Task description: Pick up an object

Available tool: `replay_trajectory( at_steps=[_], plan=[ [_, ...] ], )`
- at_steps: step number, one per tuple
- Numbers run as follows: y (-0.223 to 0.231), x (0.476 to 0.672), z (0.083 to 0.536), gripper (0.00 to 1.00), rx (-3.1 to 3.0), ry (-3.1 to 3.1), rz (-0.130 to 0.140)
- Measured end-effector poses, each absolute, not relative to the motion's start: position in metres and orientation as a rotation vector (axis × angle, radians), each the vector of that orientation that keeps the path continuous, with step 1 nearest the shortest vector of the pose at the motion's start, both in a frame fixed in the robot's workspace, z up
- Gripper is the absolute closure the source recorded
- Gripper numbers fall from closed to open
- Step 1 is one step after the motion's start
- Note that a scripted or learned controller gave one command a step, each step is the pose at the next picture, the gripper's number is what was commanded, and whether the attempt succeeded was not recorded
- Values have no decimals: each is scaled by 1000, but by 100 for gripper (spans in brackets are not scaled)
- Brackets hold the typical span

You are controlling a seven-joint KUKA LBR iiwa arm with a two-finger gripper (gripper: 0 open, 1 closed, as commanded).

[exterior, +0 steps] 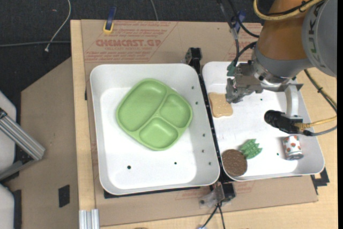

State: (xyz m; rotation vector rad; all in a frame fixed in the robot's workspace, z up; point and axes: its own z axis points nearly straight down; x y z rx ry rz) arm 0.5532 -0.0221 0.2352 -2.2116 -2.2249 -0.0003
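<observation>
end effector [234, 95] hovers over flat tan toast-shaped piece [220, 105].

Bins [107, 115]: 2, white plastic, smooth, slight sheen.
Divided plate [154, 113]: green plastic, smooth, matt.
Bench sheet [80, 61]: brown cardboard, matt, red print.
Arm band [284, 13]: orange, glossy.
Round disc [234, 162]: brown, rough-textured.

Left bin [102, 115]: green plate [154, 113] fills middle, bare strips along edges. Right bin [316, 161]: cracker [220, 105] at left wall, brown disc [234, 162], green toy [250, 148], can [292, 147] crowd near edge; centre open.
</observation>
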Motion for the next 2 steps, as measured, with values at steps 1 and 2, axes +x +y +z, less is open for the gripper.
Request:
replay_trajectory(
  at_steps=[1, 2],
  plan=[
    [27, 537, 243, 100, -2211, -2225, 0],
    [81, 521, 226, 100, -2209, -2224, 3]
  ],
)
